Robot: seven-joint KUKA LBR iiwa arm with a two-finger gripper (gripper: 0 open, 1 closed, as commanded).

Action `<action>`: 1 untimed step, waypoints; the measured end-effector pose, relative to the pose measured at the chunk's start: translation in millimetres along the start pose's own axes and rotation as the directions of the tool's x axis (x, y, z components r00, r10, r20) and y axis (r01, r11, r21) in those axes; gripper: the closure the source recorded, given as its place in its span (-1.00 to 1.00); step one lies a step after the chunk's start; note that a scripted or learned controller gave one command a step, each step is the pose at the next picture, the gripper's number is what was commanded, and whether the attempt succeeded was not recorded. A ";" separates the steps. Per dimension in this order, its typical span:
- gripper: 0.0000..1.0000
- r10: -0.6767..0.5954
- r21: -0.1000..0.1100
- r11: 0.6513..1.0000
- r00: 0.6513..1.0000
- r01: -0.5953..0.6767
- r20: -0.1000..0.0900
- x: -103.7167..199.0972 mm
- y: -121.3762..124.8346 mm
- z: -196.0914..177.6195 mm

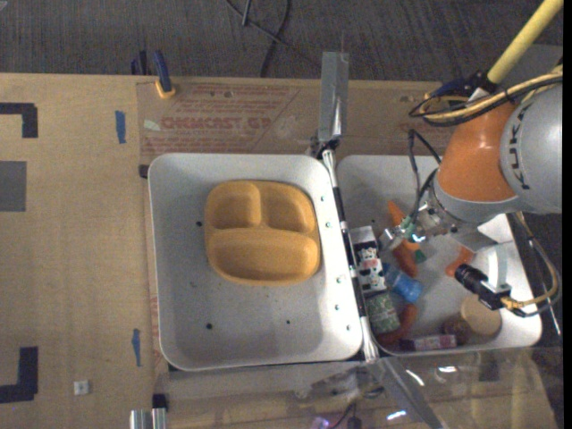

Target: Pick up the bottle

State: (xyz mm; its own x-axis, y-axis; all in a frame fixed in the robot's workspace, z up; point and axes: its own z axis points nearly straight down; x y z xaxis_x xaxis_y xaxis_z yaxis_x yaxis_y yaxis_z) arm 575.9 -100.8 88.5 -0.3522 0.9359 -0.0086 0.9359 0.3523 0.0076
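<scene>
The arm's grey and orange bulk hides much of the right bin (pixel 357 181). The gripper (pixel 409 233) hangs low over the clutter there; whether its jaws are apart or together cannot be told. The bottle (pixel 371 271) lies along that bin's left wall, just left of the gripper. An orange sectioned tray (pixel 261 231) sits in the left bin (pixel 179 302).

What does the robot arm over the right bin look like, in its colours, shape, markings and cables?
The rounded grey arm has a wide orange band above the wrist and dark letters reading "KUK" on its grey shell. Black and yellow cables loop along its upper side. The small metallic claw shows a greenish light. A yellow rod stands behind the arm.
</scene>
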 end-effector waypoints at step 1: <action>-1.00 -0.043 -0.001 0.999 0.999 0.043 -0.003 20.2 -73.8 0.1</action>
State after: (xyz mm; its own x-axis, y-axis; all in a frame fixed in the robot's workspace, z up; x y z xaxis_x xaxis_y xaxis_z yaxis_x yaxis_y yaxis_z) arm 499.7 -107.9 87.7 -0.3919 0.9200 -0.0056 0.9199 0.3920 0.0083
